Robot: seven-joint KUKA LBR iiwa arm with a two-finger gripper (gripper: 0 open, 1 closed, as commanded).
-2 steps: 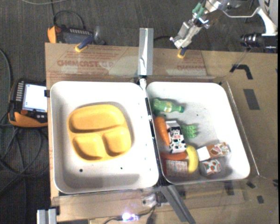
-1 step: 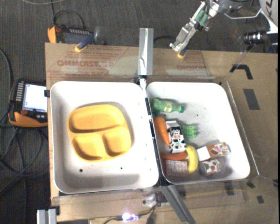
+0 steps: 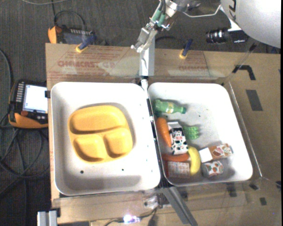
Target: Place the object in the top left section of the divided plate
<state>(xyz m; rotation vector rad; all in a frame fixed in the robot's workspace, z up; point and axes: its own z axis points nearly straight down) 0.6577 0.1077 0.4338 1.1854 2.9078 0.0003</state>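
Very little lettering is showing clearly enough to read. On the white arm housing point(image 3: 254, 11) at the top right, large black capitals are showing at the frame's edge: a "K" and part of a "U", the rest cut off. The brown cardboard sheet point(image 3: 99, 62) behind the two bins is carrying faded red print in two patches, one behind the left bin and one behind the right; the letters are too washed out to make out. The small carton point(image 3: 178, 141) in the right bin is showing dark markings, too small to read.
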